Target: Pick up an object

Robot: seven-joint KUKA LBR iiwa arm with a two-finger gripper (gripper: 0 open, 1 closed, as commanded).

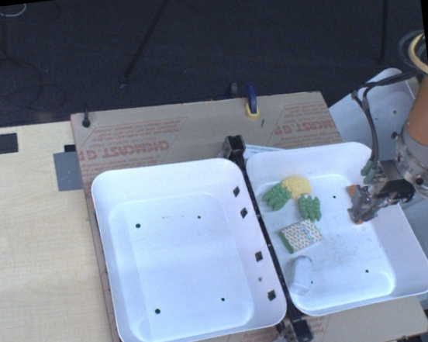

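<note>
The 2 shallow white plastic bins sit side by side: the left bin (118, 218) bare, the right bin (400, 279) holding every object. The grey arm's two-finger gripper (360, 210) hangs over the right bin's right side; whether it is parted or closed I cannot tell, and nothing shows in it. The patterned square block (300, 234), 2 green knobbly pieces (277, 195) (309, 208), the yellow lump (297, 186) and a white cup-like item (301, 270) lie untouched, so the pick looks not yet done.

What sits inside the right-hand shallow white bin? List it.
In the right-hand shallow white bin: two green knobbly pieces, a yellow knobbly piece, a patterned flat square, a white object. The gripper covers whatever lies beneath it.
</note>
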